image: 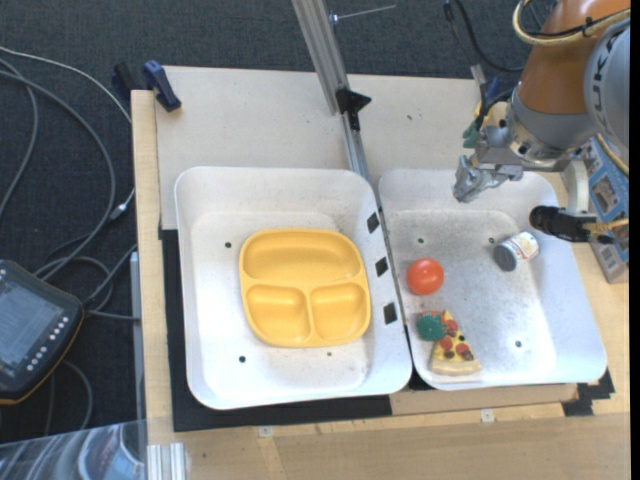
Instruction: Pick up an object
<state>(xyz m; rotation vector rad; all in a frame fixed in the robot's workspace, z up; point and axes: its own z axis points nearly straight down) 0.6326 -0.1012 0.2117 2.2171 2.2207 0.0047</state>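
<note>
Camera view: the end effector (470, 190) is positioned over the far rim of the right bin (560, 368) — whether it is released or clenched cannot be told. Below it, nearer the camera, lie a red ball (425, 276), a small can (515, 250) and a pizza-slice toy (450, 345).

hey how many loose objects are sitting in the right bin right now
4. A round red tomato near the left wall, a small green toy below it, a pizza slice toy beside that, and a silver can lying toward the right.
</note>
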